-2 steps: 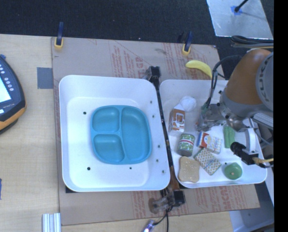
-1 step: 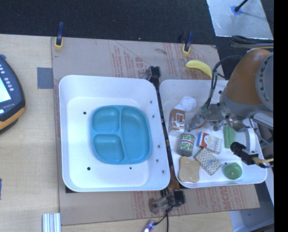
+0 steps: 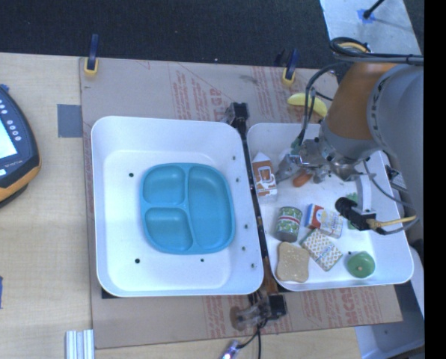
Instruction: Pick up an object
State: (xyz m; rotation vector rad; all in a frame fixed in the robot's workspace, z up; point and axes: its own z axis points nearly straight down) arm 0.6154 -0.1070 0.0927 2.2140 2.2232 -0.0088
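My gripper [image 3: 299,167] hangs low over the far left part of the right bin [image 3: 391,271], under the grey arm with its orange band. A small orange-red piece [image 3: 302,178] lies right at its tip; whether it is gripped is unclear. A white and orange carton [image 3: 264,176] stands just to the left of the gripper. Nearer the front lie a green can [image 3: 288,224], a slice of toast [image 3: 292,262], a checkered packet [image 3: 323,251], a small red and blue packet [image 3: 322,217] and a green round item [image 3: 360,263].
The left bin [image 3: 111,260] holds a blue divided plate [image 3: 187,206]. A yellow banana [image 3: 307,103] lies on the bench behind the right bin. A tablet-like pendant [image 3: 2,144] rests at the far left of the bench. Clamps hold the board's far edge.
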